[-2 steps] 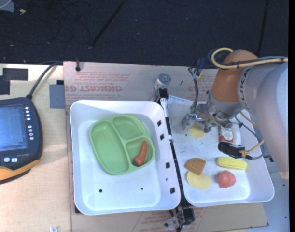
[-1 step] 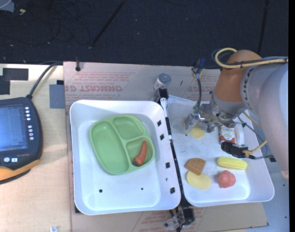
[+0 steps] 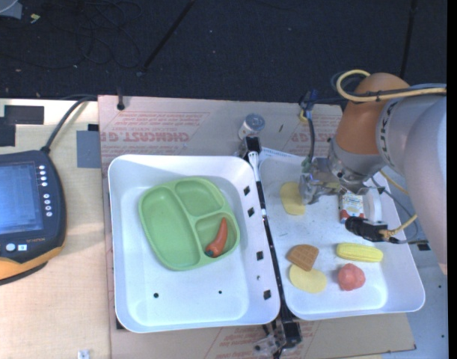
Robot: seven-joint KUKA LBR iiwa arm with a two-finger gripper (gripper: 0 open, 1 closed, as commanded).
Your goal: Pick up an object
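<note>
The arm (image 3: 378,137) reached in from three o'clock and hung low over the right bin (image 3: 408,294), its tool (image 3: 312,189) down at the bin's upper-left part, just beside a pale yellow piece (image 3: 292,200) lying at the tool's eight o'clock. Whether the tool was open or closed could not be told (the wrist and cables blocked it), and nothing showed in its grasp. Toward six o'clock in that bin lay a brown waffle-like piece (image 3: 303,256) touching a yellow round piece (image 3: 308,280), with a red piece (image 3: 351,277) and a corn cob (image 3: 359,253) near them. In the left bin (image 3: 138,290) sat a green divided plate (image 3: 168,223) holding a red-orange sausage (image 3: 218,238) in its four o'clock compartment. A tablet (image 3: 19,208) rested on the tabletop (image 3: 78,275) at nine o'clock.
</note>
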